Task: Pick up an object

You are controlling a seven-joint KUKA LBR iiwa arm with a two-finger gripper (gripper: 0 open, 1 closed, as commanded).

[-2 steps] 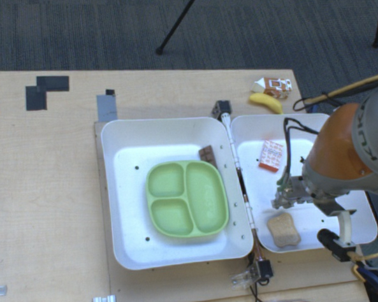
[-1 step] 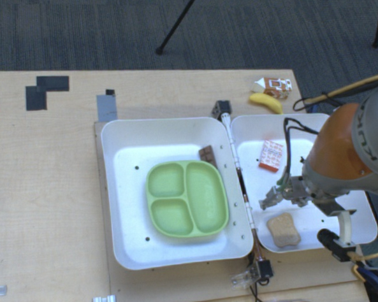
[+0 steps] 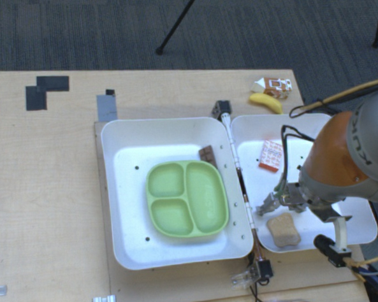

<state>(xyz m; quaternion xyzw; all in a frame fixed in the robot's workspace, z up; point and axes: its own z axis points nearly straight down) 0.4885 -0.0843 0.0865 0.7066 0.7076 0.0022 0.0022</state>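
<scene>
Tan sponge-like block lies in the right bin, just below our gripper, whose fingers look apart and empty, poised low for a grasp.

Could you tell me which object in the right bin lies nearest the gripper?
The tan block, just below the gripper; the red-and-white packet lies farther up that bin.
</scene>
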